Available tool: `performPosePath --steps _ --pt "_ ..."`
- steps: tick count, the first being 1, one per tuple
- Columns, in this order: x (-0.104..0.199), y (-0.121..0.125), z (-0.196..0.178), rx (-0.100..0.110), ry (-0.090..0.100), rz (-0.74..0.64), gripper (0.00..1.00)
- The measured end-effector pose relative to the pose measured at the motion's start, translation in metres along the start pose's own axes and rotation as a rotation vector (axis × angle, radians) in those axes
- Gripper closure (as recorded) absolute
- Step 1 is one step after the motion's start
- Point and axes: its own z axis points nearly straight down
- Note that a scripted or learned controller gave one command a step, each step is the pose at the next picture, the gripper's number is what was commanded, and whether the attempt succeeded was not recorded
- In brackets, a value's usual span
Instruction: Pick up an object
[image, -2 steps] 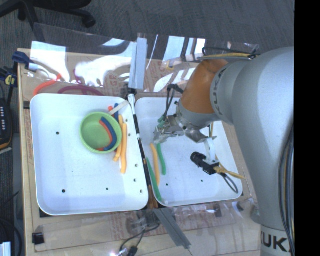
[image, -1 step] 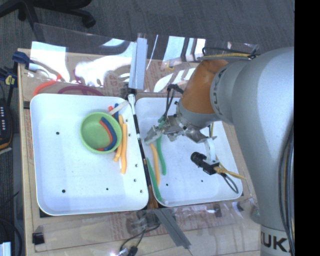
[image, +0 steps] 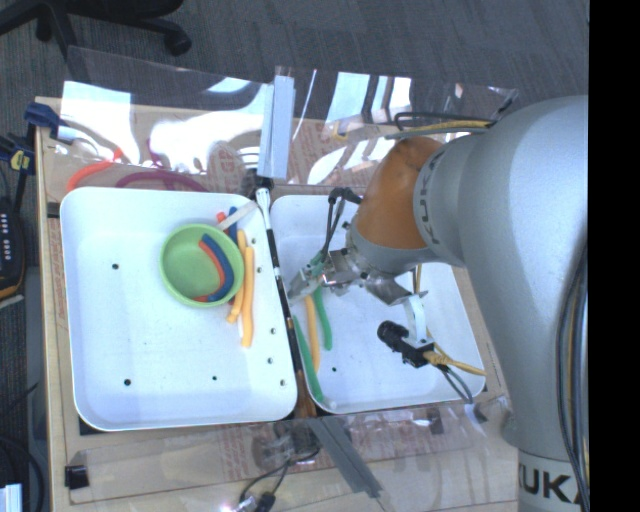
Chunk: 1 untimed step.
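My gripper (image: 312, 276) hangs low over the left part of the right bin (image: 440, 395), close to the wall between the bins. Just below it lie a green stick (image: 325, 326) and an orange stick (image: 312, 338), side by side. A longer green strip (image: 305, 378) runs along the bin's left wall. The gripper's tip overlaps the upper ends of these sticks, and I cannot make out whether anything is held. In the left bin (image: 120, 340) a green bowl (image: 195, 265) holds red and blue pieces, with orange sticks (image: 244, 305) beside it.
The arm's grey body (image: 520, 230) and orange band (image: 395, 205) cover the right bin's upper right. A black connector (image: 400, 342) and yellow cable (image: 458, 364) hang over the bin floor. Clear plastic panels (image: 280, 120) and red cables (image: 150, 180) stand behind the bins.
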Motion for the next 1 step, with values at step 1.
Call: performPosePath --steps 1 --pt "0.0023 0.0013 -0.0104 0.001 0.003 -0.009 1.00"
